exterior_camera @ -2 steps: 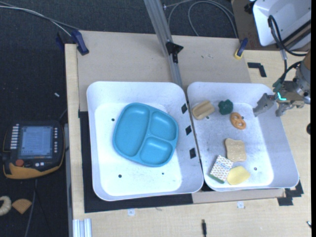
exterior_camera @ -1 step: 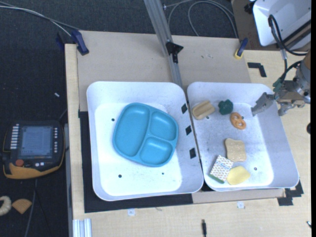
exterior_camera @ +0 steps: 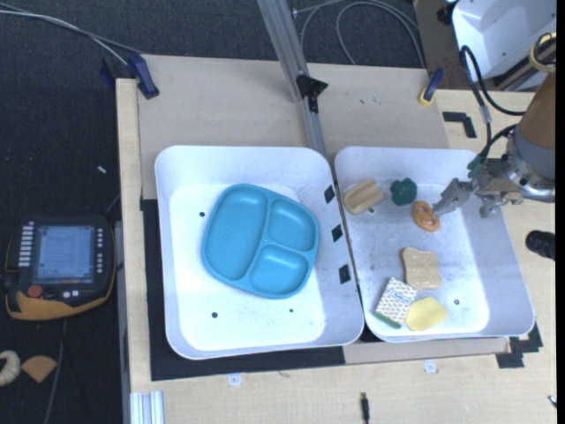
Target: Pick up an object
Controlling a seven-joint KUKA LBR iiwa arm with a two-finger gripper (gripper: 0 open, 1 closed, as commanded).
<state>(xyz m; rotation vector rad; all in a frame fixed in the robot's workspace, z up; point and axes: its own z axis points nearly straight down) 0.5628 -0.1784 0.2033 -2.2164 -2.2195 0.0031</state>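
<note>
So the stuff to grab is all in the right bin [exterior_camera: 494, 263]. There's a small orange piece [exterior_camera: 426, 217] in the upper middle of that bin, and the end effector [exterior_camera: 448, 200] is sitting right at it, one grey finger [exterior_camera: 452, 194] pointing down-left with its tip just beside or maybe touching the orange piece. Honestly can't tell from this angle whether the fingers are apart or together, and nothing is visibly caught between them.

Just left of the orange piece is a dark green lumpy thing [exterior_camera: 403, 191], and left of that a tan bread-roll looking item [exterior_camera: 362, 196] near the bin's left wall. Lower down there's a beige toast-shaped slice [exterior_camera: 422, 268], and below that a checkered green-and-white sponge-like pad [exterior_camera: 395, 301] touching a yellow lemon-ish object [exterior_camera: 425, 314] at the bottom of the bin.

The left bin [exterior_camera: 185, 316] holds a blue divided plate [exterior_camera: 259, 238] with three compartments, sitting about in the middle.

Both bins are side by side on a pale wooden worktop [exterior_camera: 221, 95]. The arm [exterior_camera: 538, 140] comes in from the right edge of the frame. A teach pendant [exterior_camera: 60, 263] with a screen lies off the worktop at the far left.
</note>
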